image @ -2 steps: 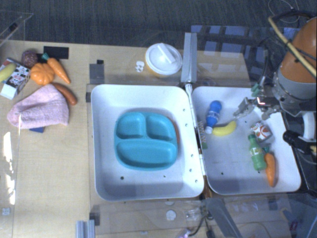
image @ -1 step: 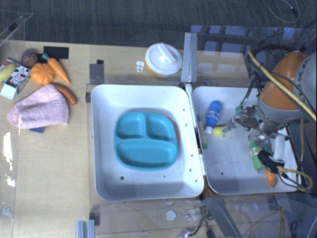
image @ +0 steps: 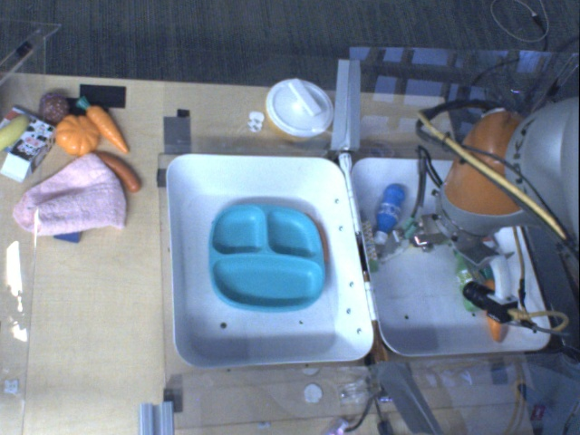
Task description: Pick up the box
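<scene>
Fig. 1. View from above at a slant, the table (image: 91, 333) carrying two white bins. The left bin (image: 181, 243), centre of frame, holds a blue divided tray (image: 267, 256). The right bin (image: 408, 324) lies under the arm (image: 544, 161), whose orange band (image: 485, 166) sits at right of centre. The gripper (image: 399, 240) hangs low at that bin's left wall, just below a blue bottle (image: 390, 207). I cannot tell how the jaws stand, since cables and wrist hardware blur them.

I cannot fix where the box is. The arm covers much of the right bin, and I judge that the box most likely lies beneath it. Small green (image: 471, 275) and orange (image: 494, 324) pieces peek out at the bin's lower right, too little to name. A small printed packet (image: 27, 143) lies at the far upper left of the table among toy vegetables, beside a pink cloth (image: 72, 198). It may be a box, but it sits well apart from the arm.

To do this step well, I would:
- raise the wrist until the bin floor is visible
- find the box's flat faces
- come down square over them with the jaws spread wider than its narrow side, clear of the bottle and the bin wall
- close and lift only once both faces sit between the jaws
</scene>
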You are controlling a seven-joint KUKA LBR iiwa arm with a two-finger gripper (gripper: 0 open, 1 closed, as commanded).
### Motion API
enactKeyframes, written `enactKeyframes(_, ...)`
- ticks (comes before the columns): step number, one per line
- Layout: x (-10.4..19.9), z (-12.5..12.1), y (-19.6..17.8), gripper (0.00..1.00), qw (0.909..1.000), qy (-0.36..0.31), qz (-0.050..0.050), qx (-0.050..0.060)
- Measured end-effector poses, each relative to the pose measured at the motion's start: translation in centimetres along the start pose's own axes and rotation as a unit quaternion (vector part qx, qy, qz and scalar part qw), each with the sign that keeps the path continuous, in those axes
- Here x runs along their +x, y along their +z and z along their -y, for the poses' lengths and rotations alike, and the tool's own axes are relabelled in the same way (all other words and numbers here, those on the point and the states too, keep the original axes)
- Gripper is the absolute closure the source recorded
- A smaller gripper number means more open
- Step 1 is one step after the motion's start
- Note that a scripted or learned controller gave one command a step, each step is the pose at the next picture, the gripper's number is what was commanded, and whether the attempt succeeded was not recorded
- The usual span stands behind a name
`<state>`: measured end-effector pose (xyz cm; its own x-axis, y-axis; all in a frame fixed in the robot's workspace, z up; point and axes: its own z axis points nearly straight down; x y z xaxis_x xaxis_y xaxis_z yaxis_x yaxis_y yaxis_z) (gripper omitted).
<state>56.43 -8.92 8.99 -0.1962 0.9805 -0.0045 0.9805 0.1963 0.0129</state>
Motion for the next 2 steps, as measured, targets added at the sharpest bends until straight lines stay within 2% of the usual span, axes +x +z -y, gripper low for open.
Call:
enactKeyframes(1,-0.2,-1.5,0.0,0.0,0.9995,-0.032,0.0,0.001)
enactKeyframes(2,-1.1,-4.6,0.2,0.0,0.9941,-0.109,-0.001,0.001)
